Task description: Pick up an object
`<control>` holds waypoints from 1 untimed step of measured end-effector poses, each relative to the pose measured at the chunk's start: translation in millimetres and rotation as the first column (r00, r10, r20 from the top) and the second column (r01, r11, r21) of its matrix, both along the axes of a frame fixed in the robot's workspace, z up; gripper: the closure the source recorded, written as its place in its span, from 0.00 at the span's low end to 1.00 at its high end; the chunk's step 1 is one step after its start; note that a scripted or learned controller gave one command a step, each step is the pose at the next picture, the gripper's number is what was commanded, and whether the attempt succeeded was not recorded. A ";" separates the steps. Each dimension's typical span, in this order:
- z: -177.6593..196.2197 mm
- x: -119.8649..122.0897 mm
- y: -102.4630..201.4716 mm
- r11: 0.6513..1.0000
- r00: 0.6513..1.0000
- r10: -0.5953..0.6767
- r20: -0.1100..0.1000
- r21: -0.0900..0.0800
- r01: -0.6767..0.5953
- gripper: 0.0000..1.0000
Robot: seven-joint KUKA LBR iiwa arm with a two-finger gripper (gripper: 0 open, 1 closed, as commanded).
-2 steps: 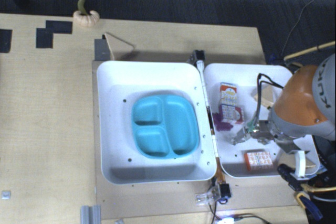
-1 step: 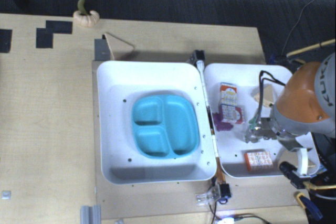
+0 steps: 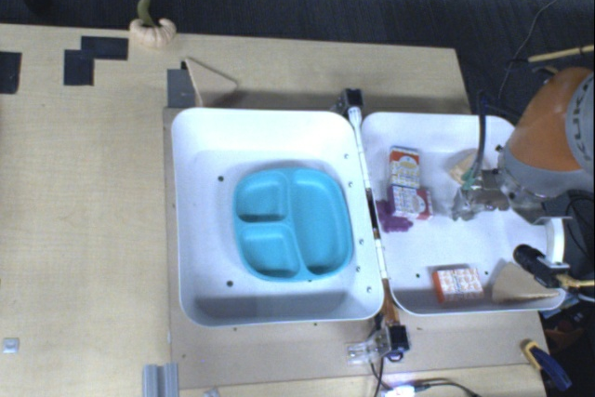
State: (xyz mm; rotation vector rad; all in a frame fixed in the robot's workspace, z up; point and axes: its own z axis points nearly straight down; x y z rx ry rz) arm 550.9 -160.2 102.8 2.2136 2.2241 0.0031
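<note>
The right bin (image 3: 423, 130) holds a red and white carton (image 3: 404, 180) lying flat at its left, with a small purple item (image 3: 396, 221) just below it. An orange box (image 3: 457, 284) lies near the front wall, and a tan wedge-shaped piece (image 3: 519, 286) lies at the front right corner. My gripper (image 3: 468, 198) hangs low over the middle right of this bin, right of the carton and apart from it. A pale object (image 3: 462, 166) lies just behind the gripper, partly hidden by it. I see nothing held between the gripper's tips.
The left bin (image 3: 200, 200) holds a blue divided plate (image 3: 293, 220). A small pale gourd (image 3: 152, 32) sits on the bench at the back left, near black patches (image 3: 93, 56). My arm's orange band (image 3: 556, 121) covers the right bin's far right corner.
</note>
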 end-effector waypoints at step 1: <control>-0.3 -0.2 0.3 1.000 1.000 0.000 -0.001 0.001 0.000 0.00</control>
